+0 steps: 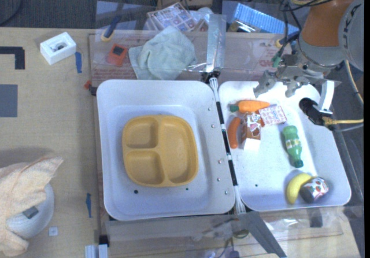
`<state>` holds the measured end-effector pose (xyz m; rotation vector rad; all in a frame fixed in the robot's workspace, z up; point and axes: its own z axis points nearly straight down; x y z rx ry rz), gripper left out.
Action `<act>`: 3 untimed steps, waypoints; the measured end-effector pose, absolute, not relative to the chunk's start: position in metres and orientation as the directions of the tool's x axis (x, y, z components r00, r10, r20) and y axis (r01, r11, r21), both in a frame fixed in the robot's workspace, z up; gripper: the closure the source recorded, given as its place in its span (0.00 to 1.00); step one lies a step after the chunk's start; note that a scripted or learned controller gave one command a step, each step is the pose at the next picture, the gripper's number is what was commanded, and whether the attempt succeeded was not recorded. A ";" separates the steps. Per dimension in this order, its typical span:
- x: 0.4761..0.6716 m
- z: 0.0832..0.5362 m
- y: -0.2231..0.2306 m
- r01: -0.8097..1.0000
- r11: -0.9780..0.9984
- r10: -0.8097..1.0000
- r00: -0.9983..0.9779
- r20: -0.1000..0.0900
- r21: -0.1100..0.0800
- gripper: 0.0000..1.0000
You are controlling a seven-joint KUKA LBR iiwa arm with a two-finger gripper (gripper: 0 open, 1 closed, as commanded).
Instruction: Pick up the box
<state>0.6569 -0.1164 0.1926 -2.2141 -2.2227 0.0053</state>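
Nearest the camera, at the lower left, a crumpled yellow cloth [26,179] lay over a grey rounded object [29,216] on the bench [52,112]. Farther back on the same side, a small white block [58,47] rested on the bench surface. The left bin [110,100] contained one yellow divided tray [160,150], positioned flat near the bin centre with three compartments facing up. Behind that bin, a pale green cloth [163,54] lay bunched beside an orange item [117,54]. The right bin [335,153] contained the remaining items. An orange sausage-shaped piece [233,132] lay at its left side, just beside the box [261,121], a small carton with red, white and brown print, lying flat in the rear-left part of the bin. A carrot [252,106] lay directly behind the box, touching or nearly touching it. A green bottle [292,144] lay on its side to the right of the box, apart from it. A banana [295,186] and a dark round can [314,189] sat together at the front right corner. The gripper [289,77] was positioned over the rear edge of the right bin, behind and to the right of the box, clear of it. Its opening width could not be determined from this angle, and no item was visible in it.
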 end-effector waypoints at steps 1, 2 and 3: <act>0.639 0.142 -0.172 0.988 0.157 0.988 -0.157 0.002 -0.005 0.00; 0.650 0.097 -0.196 0.961 0.275 0.962 -0.275 -0.004 0.014 0.00; 0.654 0.097 -0.191 0.940 0.342 0.940 -0.342 -0.014 0.015 0.00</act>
